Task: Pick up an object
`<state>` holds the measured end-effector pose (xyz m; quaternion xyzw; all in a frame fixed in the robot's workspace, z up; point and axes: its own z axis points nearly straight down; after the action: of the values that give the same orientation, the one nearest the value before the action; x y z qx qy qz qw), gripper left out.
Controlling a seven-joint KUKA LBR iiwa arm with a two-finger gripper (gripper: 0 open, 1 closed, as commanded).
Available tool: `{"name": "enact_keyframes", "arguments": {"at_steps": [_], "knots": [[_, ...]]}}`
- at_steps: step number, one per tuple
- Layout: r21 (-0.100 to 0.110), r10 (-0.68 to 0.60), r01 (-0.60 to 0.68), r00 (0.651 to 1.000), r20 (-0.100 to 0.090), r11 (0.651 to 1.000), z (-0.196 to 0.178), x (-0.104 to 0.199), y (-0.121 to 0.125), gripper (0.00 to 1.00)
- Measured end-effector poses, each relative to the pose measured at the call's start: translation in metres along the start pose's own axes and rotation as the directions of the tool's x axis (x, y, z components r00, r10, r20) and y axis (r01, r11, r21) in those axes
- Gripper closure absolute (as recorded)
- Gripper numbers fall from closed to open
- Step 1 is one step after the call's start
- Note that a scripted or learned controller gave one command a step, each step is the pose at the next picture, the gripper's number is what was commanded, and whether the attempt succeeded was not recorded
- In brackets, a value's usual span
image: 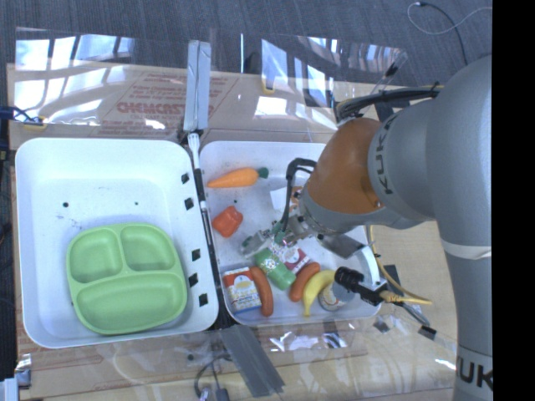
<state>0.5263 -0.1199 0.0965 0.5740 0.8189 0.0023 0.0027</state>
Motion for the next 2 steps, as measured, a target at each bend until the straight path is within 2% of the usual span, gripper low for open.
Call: {"name": "enact_keyframes", "arguments": {"at_steps": [1,2], "knots": [[0.008,-0.023,0.023,1.000,-0.002,1.000,-0.069,-0.007,0.055,0.00],[0.012,0.086,-0.086,0.996,-0.003,0.996,-0.094,0.049,0.027,0.00]]}}
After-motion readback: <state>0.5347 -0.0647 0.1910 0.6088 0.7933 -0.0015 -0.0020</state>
